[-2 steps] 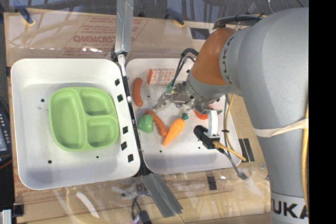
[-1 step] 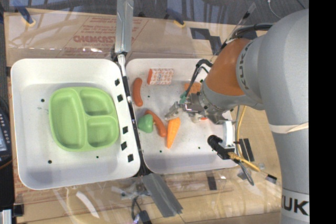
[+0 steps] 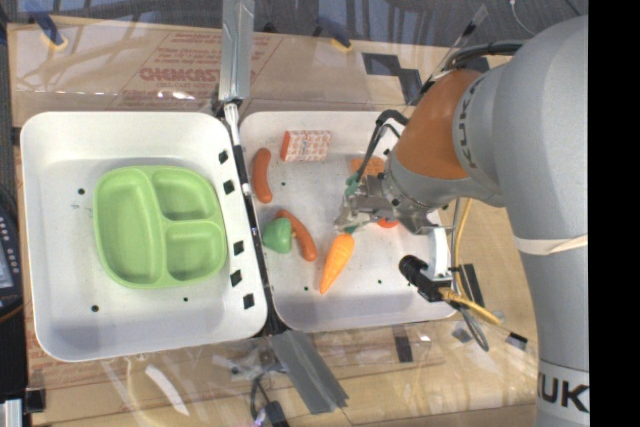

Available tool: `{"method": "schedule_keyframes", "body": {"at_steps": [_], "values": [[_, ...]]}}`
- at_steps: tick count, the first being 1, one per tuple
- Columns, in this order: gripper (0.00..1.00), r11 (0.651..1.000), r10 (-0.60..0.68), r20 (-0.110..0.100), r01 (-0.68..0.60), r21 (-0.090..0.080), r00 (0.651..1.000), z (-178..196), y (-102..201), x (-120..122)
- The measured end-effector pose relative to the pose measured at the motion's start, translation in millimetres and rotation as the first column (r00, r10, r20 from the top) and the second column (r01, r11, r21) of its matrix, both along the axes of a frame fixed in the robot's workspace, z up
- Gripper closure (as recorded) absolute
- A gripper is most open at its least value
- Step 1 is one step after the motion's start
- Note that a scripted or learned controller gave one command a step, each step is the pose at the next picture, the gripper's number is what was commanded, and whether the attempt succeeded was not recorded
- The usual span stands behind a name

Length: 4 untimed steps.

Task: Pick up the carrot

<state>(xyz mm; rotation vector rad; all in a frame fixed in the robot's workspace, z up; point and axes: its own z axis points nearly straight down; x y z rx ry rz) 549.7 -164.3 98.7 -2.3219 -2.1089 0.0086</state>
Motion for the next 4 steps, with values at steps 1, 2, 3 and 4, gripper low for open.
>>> {"method": "schedule_keyframes", "body": {"at_steps": [1,2,3,4], "values": [[1.00,0.971,0.241,0.001,-0.241,0.005,0.971,-6.1,-41.1,-27.3],[1.00,0.982,0.191,0.003,-0.191,0.002,0.982,35.7,-12.0,-13.8],[0.00,0.982,0.190,0.003,-0.190,0.002,0.982,35.5,-12.4,-14.0],[0.00,0.938,0.346,0.006,-0.346,0.003,0.938,-7.6,-3.9,-65.3]]}}
